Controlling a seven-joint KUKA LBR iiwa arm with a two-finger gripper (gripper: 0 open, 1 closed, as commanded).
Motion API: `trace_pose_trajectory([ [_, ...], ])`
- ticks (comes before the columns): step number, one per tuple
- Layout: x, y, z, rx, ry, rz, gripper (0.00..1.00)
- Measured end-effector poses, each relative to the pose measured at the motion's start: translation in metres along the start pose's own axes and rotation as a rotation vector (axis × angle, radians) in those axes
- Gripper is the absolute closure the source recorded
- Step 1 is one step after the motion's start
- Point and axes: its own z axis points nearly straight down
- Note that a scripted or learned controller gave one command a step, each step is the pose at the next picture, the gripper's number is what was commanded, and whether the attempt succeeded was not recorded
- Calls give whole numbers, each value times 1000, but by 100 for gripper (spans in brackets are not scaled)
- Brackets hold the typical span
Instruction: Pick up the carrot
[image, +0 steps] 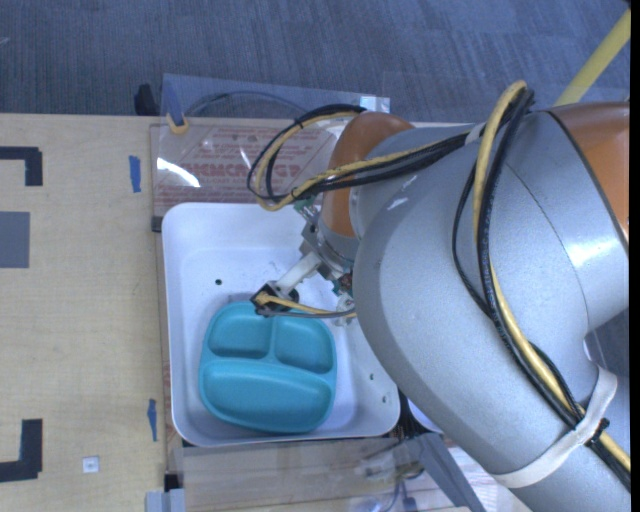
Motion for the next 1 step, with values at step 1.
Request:
trace_pose_trajectory([
  [1, -27, 2, -52, 3, -6, -136, 0],
])
